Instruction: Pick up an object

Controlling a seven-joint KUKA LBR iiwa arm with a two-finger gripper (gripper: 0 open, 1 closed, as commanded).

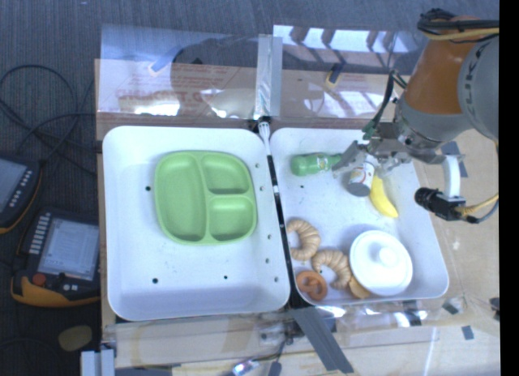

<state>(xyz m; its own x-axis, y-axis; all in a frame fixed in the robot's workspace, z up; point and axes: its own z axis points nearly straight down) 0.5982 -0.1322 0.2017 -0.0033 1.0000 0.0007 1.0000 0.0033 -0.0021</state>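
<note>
Grey carpet (203,2) surrounds the bench, with cables and a pendant (57,253) at the frame's left. Two white bins sit side by side: the left bin (130,277) holds a green divided tray (205,196), the right bin (430,277) pretzels (306,238), a white lid (379,262), a banana (383,198) and a green bottle (315,163). At the upper right the gripper (366,160) hovers with jaws spread wide, holding nothing, the bottle just left of it and the banana just below.

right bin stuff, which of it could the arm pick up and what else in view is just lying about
Belongs to the job:
gripper, low in the right bin
green bottle
banana
pretzels
donut
white lidded bowl

Just lying about:
green divided plate in the left bin
handheld controller and cables on the floor
</note>
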